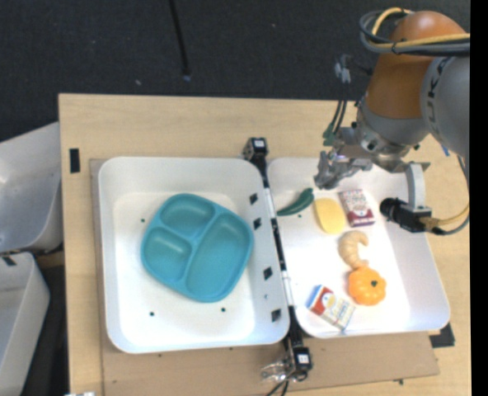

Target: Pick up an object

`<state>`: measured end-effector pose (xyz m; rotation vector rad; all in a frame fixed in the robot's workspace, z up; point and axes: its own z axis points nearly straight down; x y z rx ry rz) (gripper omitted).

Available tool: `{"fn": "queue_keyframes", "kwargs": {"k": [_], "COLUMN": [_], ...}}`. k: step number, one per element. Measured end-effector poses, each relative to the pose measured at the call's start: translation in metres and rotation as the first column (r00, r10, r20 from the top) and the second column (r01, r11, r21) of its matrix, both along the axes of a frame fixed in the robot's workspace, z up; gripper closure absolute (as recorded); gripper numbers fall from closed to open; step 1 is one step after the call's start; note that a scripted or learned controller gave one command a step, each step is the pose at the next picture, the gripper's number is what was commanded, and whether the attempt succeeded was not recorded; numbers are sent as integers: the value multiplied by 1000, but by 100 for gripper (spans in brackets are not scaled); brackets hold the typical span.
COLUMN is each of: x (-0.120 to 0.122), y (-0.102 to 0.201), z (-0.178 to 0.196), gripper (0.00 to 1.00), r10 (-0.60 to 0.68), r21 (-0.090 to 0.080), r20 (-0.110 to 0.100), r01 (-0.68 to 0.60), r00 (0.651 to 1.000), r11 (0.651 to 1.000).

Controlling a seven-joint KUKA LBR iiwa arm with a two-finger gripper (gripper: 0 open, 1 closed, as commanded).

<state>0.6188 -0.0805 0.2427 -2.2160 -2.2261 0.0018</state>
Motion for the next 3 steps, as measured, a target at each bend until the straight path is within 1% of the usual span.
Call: {"fn": "queue_keyframes", "kwargs": {"k": [1, 2, 3], "x": [-6, -12, -30], "y": [50, 108, 165], "z": [9, 4, 7], "gripper": [100, 100, 100], "r10": [2, 3, 3], "r21": [2, 2, 2], "r20": [2, 0, 0], "r01": [-2, -3, -3], "r00": [1000, 1000, 1000], "r11": [1000, 1000, 1000]}}
